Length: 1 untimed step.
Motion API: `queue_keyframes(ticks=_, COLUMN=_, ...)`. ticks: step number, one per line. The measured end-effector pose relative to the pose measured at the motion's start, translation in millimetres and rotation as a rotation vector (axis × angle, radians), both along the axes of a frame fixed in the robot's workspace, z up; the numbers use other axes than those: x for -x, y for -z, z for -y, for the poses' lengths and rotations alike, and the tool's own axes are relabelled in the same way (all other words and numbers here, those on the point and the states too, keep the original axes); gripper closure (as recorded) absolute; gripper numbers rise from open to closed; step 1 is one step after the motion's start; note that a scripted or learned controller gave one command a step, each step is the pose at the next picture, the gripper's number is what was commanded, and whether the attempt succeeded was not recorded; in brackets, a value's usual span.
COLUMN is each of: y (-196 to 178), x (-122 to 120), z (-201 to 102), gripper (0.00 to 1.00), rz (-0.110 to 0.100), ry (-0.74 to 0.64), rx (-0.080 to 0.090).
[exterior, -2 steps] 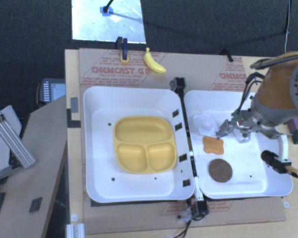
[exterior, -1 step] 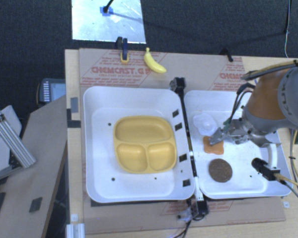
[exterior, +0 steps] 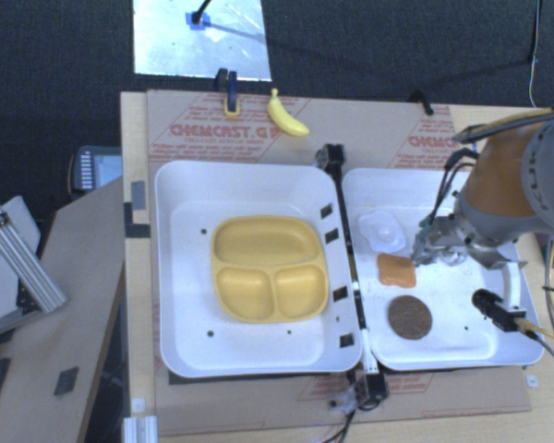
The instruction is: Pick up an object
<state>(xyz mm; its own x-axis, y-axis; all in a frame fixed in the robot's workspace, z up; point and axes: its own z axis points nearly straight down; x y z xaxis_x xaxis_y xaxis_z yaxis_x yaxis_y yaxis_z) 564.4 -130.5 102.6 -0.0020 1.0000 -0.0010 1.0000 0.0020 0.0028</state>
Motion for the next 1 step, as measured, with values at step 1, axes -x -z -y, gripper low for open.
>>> queue_keyframes(ticks=1, y=-56.0, x=-8.6, z=8.4, gripper=1.00, rz=0.005, ry=-0.001, rx=0.001)
